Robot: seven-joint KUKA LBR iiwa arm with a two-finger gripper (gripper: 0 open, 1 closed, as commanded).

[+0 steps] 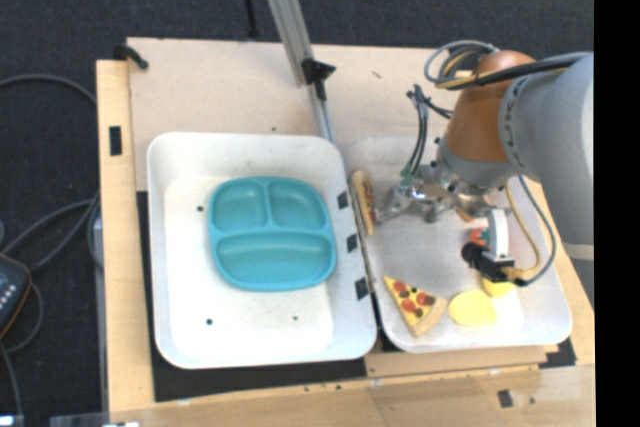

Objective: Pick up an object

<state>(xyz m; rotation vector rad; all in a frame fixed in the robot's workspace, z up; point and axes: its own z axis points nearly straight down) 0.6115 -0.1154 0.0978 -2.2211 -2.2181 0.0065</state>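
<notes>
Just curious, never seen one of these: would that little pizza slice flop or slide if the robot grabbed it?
The pizza slice looks like a stiff toy, so probably no flopping. It lies flat in the right bin, so it may slide rather than tip.

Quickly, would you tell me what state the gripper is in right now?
Gripper: over the right bin, state cannot be told.

The gripper (pixel 432 200) hangs over the right bin (pixel 400 240). Left of it, a hot dog (pixel 362 201) lies against the bin's wall. Before it lie a pizza slice (pixel 414 302) and round piece (pixel 472 309). A divided plate (pixel 271 233) sits in the left bin (pixel 180 315), well left.
</notes>
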